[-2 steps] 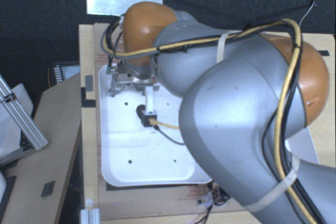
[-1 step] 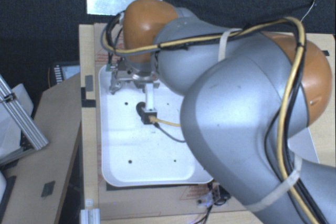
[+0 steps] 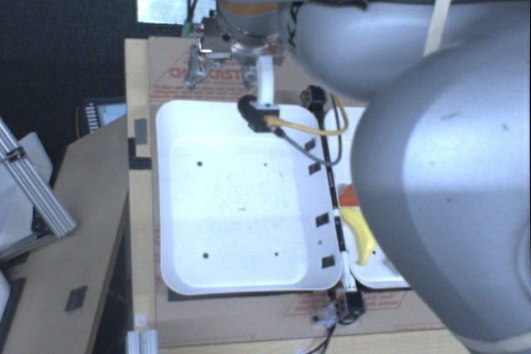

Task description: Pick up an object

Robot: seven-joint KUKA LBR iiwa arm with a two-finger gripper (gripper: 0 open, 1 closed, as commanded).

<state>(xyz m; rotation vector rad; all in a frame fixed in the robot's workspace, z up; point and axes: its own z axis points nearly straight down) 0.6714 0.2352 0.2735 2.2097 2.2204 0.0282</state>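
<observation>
White left bin [image 3: 178, 203] beneath grey arm [image 3: 415, 95]; banana [image 3: 361, 235] alongside.

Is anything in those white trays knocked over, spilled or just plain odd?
Nothing looks spilled or broken. A yellow banana-like object lies in the right bin, partly hidden behind the arm, with something orange beside it that is too hidden to identify.

Cardboard sheet [image 3: 178, 72]: red print runs along its far edge beyond the left bin [image 3: 241, 278], letters too blurred and arm-covered to read.
Near edge of the cardboard: faint red marks, unreadable too.
Elsewhere: no legible text.
</observation>
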